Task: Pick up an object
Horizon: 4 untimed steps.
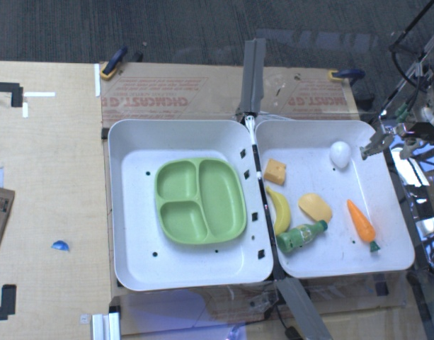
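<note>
White egg (340, 154): far right corner of the right bin (386, 261), just left of the claw (376, 144), apart from it, not held. Smooth, rounded, plain white against the white floor.

Claw: at the bin's far right rim, thin metal tip pointing left toward the egg. Fingers too small and cluttered to judge; apart or together cannot be told. Nothing seen between them.

Arm (415, 119): enters from the right edge, mostly cut off; cables and metal parts visible above the bin's right wall.

Other contents, right bin:
- Yellow cheese wedge (275, 171), near the left wall, far half.
- Banana (280, 210), along the left wall, middle.
- Green bottle (299, 236), lying on its side, near left corner, touching the banana's near end.
- Pale yellow rounded piece (315, 207), centre, just above the bottle's cap.
- Orange carrot (361, 224) with green stem end, lying near the right wall, well below the egg.

Left bin (124, 190): green three-part plate (200, 200), centre.

Bench (47, 190): light wood, small blue item (59, 246) near the left edge; brown cardboard (167, 94) behind both bins.
</note>
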Tool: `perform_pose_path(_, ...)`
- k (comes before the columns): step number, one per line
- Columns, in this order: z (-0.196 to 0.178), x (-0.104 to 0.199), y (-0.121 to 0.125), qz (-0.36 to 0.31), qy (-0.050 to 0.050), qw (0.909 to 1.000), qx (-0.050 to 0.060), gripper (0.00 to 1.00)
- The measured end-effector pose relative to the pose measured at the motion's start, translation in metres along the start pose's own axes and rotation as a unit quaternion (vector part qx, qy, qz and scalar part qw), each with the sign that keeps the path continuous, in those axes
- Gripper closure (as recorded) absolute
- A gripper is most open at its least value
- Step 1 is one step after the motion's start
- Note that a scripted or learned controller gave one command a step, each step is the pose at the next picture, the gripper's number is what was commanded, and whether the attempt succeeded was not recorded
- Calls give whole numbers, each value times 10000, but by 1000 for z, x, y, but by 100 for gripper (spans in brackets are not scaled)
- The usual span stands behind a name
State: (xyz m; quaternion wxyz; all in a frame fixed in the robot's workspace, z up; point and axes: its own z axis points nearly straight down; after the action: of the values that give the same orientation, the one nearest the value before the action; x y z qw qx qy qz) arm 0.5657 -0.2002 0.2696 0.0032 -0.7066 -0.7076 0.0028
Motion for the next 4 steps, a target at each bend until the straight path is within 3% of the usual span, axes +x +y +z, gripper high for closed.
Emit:
perform_pose_path(1, 129, -15, -52, -433, 9, 9991, -5, 0)
perform_pose_path(2, 171, -18, -44, -621, 23, 9981, -23, 0)
perform_pose_path(3, 173, 10, -88, -79, 12, 10000, -3, 0)
perform_pose_path(4, 168, 10, -88, -68, 22, 10000, 21, 100)
